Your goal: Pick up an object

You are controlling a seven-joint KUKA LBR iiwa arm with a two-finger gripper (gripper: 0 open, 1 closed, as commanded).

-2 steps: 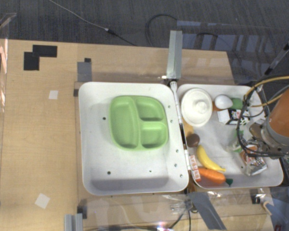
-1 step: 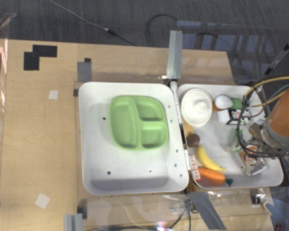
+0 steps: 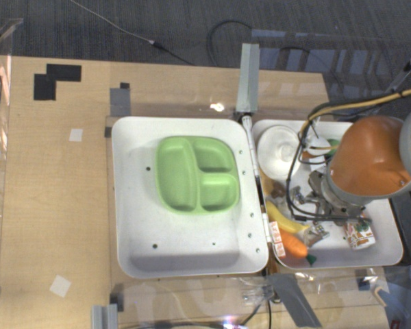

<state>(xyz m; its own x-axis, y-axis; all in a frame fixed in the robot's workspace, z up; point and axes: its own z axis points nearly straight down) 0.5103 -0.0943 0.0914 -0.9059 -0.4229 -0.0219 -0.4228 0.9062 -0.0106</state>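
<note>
Arm is hovering low over the right-hand shallow white bin [image 3: 387, 256], lower right of frame.
The two-finger gripper [image 3: 317, 230] is sitting just right of the curved yellow plastic banana [image 3: 285, 219], whose long axis is running upper-left to lower-right, with the small orange toy carrot [image 3: 295, 249] just below. Wrist and cables are masking it, so I cannot tell spread from pinch.

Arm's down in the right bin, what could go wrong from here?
Clutter: the banana, carrot and small carton lie close together under the wrist, so a grab may catch two items or none. The arm hides the gripper, so a grasp is hard to confirm. Loose cables may snag the white bowl.
</note>
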